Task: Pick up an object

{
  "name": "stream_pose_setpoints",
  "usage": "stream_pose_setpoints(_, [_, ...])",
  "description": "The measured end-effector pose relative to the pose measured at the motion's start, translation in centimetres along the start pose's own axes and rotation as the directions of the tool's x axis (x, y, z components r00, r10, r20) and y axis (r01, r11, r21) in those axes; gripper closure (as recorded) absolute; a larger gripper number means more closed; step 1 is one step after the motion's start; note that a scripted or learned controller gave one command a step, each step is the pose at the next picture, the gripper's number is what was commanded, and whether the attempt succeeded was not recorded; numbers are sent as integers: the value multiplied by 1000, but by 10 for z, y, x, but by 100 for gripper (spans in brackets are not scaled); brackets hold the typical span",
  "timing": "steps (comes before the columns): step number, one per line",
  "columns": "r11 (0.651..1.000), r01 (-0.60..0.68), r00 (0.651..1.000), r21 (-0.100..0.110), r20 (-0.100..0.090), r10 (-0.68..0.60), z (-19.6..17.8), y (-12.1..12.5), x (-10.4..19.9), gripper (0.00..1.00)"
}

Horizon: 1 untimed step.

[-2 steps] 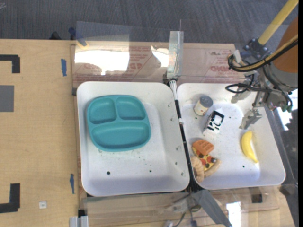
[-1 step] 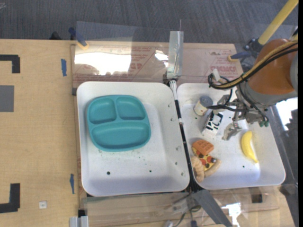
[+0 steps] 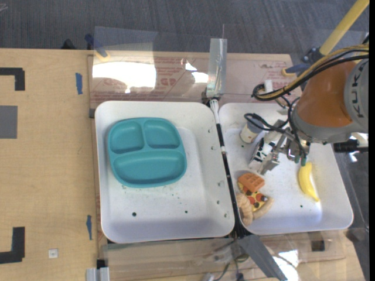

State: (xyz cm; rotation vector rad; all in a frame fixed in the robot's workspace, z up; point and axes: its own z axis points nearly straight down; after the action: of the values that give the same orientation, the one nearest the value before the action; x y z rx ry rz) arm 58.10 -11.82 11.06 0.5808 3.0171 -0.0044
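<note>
Grey arm (image 3: 337, 101) with orange wrist band entering from the right, gripper (image 3: 270, 157) angled down-left, fingers spread, nothing between them

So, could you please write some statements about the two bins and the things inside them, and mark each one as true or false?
1. The teal divided plate lies in the left bin. True.
2. The banana lies in the left bin. False: it lies in the right bin, near that bin's right side.
3. The pizza slice toy lies close to the wall that divides the two bins. True.
4. The gripper hangs above the teal plate. False: it is over the right bin, between the pizza slice toy and the banana.
5. The teal plate has three compartments. True.
6. The arm's band above the wrist is blue. False: it is orange.
</note>
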Motion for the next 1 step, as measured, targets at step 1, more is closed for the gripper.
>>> stream_pose_setpoints(1, [1000,2,1000,-3,15,-2,-17,3,-5,100])
